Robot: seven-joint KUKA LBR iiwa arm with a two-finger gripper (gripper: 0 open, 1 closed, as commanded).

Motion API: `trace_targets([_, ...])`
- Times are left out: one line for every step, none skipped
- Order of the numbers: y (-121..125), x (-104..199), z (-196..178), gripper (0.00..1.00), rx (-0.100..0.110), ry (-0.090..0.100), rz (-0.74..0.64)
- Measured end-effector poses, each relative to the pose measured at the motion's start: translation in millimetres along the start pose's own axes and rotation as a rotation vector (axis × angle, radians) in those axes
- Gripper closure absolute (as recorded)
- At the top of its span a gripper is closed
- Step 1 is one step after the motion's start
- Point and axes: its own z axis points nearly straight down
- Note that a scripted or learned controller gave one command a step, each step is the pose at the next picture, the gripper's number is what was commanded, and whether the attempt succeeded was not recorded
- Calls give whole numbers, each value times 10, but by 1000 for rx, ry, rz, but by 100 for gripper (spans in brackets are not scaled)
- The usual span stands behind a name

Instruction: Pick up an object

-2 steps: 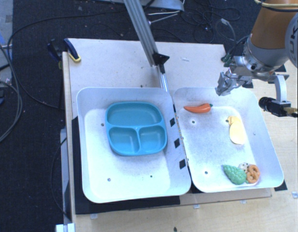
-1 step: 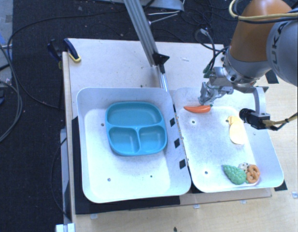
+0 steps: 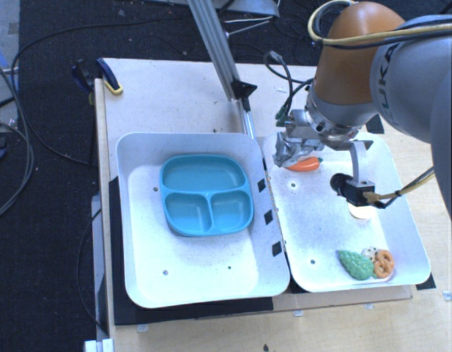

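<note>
Hand (image 3: 289,152) beside crosswise orange carrot (image 3: 306,165)

Bright, even light from above; the picture is a little soft.

The two white bins (image 3: 138,270) are strongly lit and almost washed out, so their grain is hard to see. Shadows are short and soft; a dark one lies under the left bin's front edge. The orange band (image 3: 354,42) of the arm (image 3: 409,72) carries a mild sheen. The dark floor (image 3: 42,196) around the bench is dim, with little detail. Fine edges look slightly blurred.
</note>
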Motion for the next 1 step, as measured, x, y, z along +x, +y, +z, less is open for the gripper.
trace_targets([-254,546,-22,100,0,0,-1])
